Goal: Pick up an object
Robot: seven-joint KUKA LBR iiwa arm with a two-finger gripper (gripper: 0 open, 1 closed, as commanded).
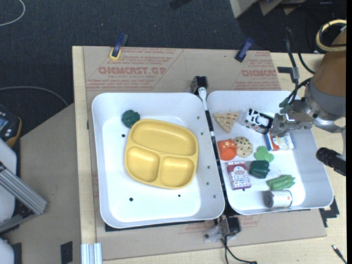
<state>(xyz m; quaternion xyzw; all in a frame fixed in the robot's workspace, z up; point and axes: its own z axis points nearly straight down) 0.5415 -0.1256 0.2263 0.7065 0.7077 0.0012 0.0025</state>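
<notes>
A grey robot arm with an orange band (330,73) reaches in from the right over the right-hand shallow white plastic bin (322,169), its two-finger gripper (281,122) low in the upper right part of that bin. Whether the gripper is parted or closed cannot be told from this slanted overhead view, and nothing can be seen held. Just beside it lie a small black-and-white patterned item (257,119) and a blue, white and red flat packet (279,142), either of which may be the target. Nearby sit a tan triangular toy wedge (226,120), an orange-red toy piece (226,148) touching a round speckled toy cookie (242,146), a dark red printed carton (238,176), a bright green lumpy toy (263,154), a dark green toy pepper (259,169), a light green toy vegetable (280,182) and a white cylinder with a dark end (278,199). The likely trouble is crowding: closing here could catch two neighbours at once, nudge one aside, or slip off the flat packet. The left-hand white bin (104,147) carries a yellow three-compartment plastic tray (161,153) and a small dark green toy (130,117) just beside it. The brown protective sheet on the bench (159,65) reads "CHEMCAST GP" in red, repeated; print on the carton and packet is too small to read.
</notes>
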